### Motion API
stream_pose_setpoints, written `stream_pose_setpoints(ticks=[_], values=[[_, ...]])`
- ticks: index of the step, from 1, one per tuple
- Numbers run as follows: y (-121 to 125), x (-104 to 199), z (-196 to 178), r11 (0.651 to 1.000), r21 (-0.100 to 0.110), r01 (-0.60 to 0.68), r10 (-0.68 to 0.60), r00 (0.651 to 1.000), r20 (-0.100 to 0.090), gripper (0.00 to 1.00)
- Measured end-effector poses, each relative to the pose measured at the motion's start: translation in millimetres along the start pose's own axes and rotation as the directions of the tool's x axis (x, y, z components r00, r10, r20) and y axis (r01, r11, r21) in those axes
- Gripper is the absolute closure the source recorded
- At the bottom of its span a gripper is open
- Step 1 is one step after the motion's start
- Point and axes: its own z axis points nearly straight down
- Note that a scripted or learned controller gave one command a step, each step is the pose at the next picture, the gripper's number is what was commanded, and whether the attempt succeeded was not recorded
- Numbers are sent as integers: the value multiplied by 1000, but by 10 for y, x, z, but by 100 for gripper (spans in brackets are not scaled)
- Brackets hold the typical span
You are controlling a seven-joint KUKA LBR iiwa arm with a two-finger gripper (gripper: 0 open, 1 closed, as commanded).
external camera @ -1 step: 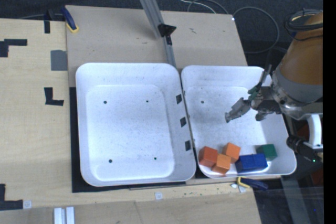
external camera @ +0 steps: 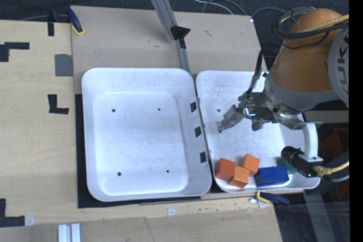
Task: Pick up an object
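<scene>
In the camera view we see the grey two-finger gripper (external camera: 228,122) hanging over the middle of the right shallow white plastic bin (external camera: 218,88) with its fingers slightly parted and nothing between them. Well below it, at that bin's near edge, three small orange blocks (external camera: 237,170) sit bunched and touching, with a blue rectangular block (external camera: 271,177) just beside them on the right. The left shallow white bin (external camera: 136,79) touches the right one along its side.

Bare floor under the tool (external camera: 229,121); blocks (external camera: 238,170) seemingly crowding the right bin (external camera: 218,85) near edge.
</scene>
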Motion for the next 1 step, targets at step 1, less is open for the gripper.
stream_pose_setpoints(ticks=[1], values=[[81,215,-556,1000,-5,-5,5,1000,2,0]])
